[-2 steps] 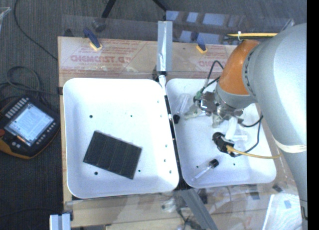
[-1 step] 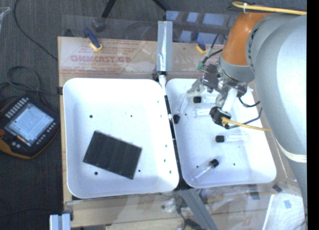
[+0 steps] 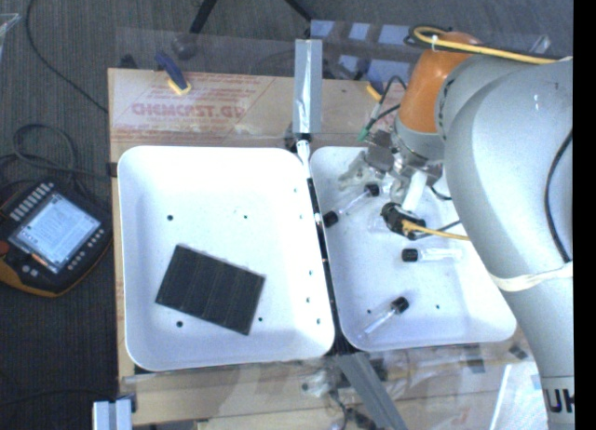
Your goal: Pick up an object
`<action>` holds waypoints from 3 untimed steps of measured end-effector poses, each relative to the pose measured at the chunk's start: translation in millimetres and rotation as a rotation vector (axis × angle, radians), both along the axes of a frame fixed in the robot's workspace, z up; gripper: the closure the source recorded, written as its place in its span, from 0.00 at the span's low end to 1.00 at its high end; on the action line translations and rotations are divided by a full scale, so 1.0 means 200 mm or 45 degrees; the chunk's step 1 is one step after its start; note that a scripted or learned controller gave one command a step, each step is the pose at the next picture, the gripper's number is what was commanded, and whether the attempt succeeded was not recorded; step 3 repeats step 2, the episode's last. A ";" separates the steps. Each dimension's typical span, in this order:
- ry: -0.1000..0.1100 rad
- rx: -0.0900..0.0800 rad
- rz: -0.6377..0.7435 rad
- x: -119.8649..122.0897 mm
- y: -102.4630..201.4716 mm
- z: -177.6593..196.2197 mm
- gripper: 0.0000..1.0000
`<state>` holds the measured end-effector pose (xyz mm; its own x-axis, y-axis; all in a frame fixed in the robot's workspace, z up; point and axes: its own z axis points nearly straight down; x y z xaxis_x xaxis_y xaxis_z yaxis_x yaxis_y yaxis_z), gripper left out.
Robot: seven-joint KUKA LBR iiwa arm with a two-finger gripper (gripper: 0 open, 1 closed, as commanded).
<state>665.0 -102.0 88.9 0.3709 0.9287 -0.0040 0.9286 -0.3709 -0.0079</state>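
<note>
- The gripper (image 3: 387, 184) hangs low over the far end of the right bin (image 3: 466, 326). I cannot tell from this slant whether it is released or clenched, so a descent could land on a thing rather than around it.
- The nearest candidate, a clear tube with a black cap (image 3: 358, 200), lies near the bin's far-left corner, close to the wall shared with the left bin (image 3: 140, 233). A grasp here may strike that wall or push the tube against it.
- A second tube (image 3: 424, 254) lies toward the right edge and a third tube (image 3: 386, 315) near the near edge. All three look round and slim, so they would likely roll or squirt out of an off-centre pinch.
- The black panel (image 3: 209, 288) lies flat near the left bin's near edge. It probably offers no edge to pinch from above.
- The program may lift away with nothing held.
</note>
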 end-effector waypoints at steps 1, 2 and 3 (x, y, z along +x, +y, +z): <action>0.013 -0.004 -0.007 -0.01 -0.01 0.04 1.00; 0.007 -0.005 -0.005 -0.01 0.00 0.05 0.00; 0.007 -0.005 -0.005 -0.01 0.00 0.05 0.00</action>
